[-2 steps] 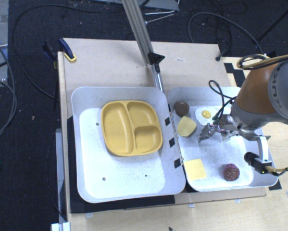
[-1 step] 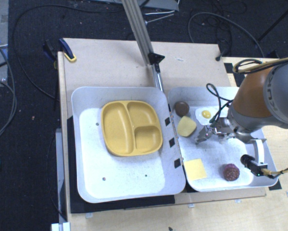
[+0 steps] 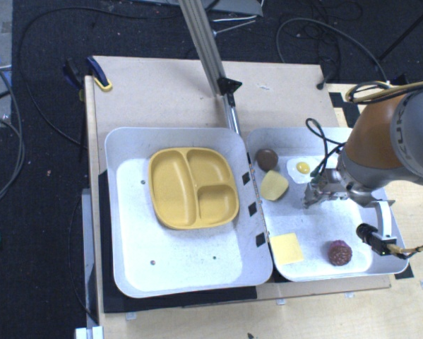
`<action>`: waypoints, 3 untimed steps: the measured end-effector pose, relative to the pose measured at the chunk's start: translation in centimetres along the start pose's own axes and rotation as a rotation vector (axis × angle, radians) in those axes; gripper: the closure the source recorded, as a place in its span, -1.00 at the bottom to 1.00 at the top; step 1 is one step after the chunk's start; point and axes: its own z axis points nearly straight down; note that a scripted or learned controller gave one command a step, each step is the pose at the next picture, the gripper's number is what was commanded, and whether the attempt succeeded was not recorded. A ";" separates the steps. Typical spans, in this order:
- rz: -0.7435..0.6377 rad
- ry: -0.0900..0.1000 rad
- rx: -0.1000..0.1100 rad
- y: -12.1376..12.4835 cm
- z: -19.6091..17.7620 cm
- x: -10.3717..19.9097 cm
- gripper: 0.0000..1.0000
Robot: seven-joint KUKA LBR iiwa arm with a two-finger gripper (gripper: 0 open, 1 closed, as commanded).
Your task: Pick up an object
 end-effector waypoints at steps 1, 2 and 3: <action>-0.005 0.002 0.002 -0.1 -4.6 0.7 1.00; -0.005 0.002 0.001 -0.1 -8.8 0.9 1.00; -0.006 0.001 -0.001 1.1 -14.4 0.8 1.00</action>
